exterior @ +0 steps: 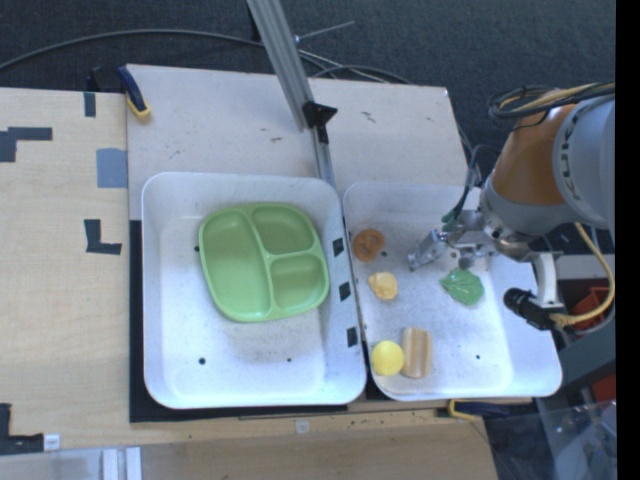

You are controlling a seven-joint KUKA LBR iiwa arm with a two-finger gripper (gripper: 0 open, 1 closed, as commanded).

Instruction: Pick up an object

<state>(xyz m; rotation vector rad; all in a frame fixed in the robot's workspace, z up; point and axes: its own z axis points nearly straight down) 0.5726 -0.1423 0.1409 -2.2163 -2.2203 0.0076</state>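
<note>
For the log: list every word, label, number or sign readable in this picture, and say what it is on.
None can be read.
Green tray: no print to be seen.
White bins: a few black dots, no text.
Bench: dark tape pieces, no letters on them.
Small white tag at the bench's near edge: too small to read.

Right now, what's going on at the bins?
The arm reaches in from the right, its gripper low over the right bin, just beside a green item. Nothing is seen between its fingers. Also in that bin: a brown round piece, two yellow pieces and a tan block. The left bin holds a green divided plate.
</note>
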